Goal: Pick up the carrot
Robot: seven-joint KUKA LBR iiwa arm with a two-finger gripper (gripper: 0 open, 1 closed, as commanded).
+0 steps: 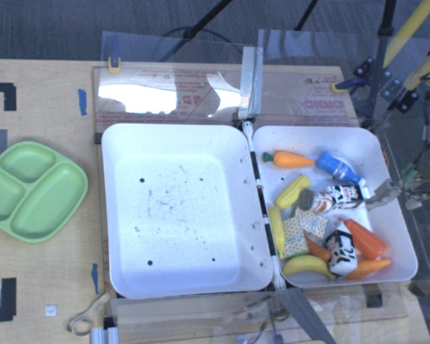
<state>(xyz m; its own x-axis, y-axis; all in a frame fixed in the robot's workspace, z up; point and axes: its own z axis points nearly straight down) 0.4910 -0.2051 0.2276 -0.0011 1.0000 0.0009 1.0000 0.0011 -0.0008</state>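
Camera view: the right bin [398,224] holds a crowd of small things, and the carrot [295,160] lies in this bin's far left part, close to the far wall. It lies flat on the bin floor, its green stub towards the bin's left wall and its orange tip towards the bin's middle. Nothing rests on it.

A blue bottle [337,167] lies in the far middle of the right bin, just past the carrot's tip. A yellow corn cob [292,190] lies aslant in the left half of the bin, nearer the camera than the carrot and apart from it. A white tube with dark print [342,196] lies across the bin's middle. A banana [307,265] curves along the bin's near wall. A black-and-white toy [342,252] sits in the near right part of the bin, with two orange-red pieces [367,244] beside it, towards the right wall.

The gripper [384,194] shows as a grey shape reaching over the right bin's right wall, about halfway along it, well apart from the carrot. Whether the claw is spread or pressed together cannot be told, and nothing is seen pinched in it.

The left bin [172,199] touches the right bin's left wall. A green divided plate [32,190] sits on the bench far to the left of the right bin, beyond the left bin
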